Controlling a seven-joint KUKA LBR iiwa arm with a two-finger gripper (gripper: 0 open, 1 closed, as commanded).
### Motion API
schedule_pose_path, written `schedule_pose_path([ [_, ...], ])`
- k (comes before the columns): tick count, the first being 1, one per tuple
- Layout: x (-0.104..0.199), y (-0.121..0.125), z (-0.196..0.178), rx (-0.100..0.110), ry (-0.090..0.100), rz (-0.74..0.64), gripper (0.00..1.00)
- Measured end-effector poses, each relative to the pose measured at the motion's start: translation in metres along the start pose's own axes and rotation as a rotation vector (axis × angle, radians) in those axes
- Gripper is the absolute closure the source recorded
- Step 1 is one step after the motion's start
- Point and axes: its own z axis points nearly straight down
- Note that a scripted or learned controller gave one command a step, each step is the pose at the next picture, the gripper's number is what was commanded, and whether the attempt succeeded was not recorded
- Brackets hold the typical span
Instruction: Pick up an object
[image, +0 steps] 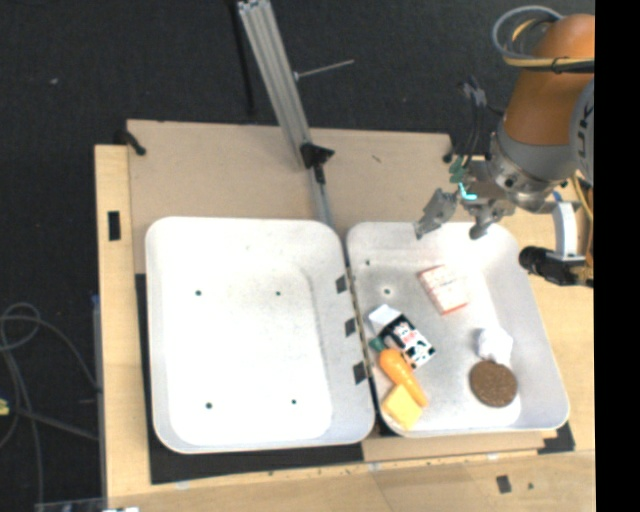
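My gripper (458, 222) hangs open above the far edge of the right bin (535, 330), its two fingers spread wide with nothing between them. Below it in the bin lie a small pink and white box (443, 288), a white and black printed packet (402, 334), an orange carrot-shaped toy (400, 371), a yellow block (402, 407), a brown round disc (493, 383) and a small white lump (493, 344). The pink box is the nearest item to the gripper, a short way toward the front.
The left bin (240, 330) sits beside the right one, with dark clips along the shared rim. A slanted metal post (285, 95) rises behind the bins. A black fitting (548, 262) sticks out by the right bin's right rim.
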Motion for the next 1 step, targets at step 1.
schedule_pose_path([
  [1,-0.0001,0.0007,-0.0029,-0.005,-0.001,-0.001,0.00],
])
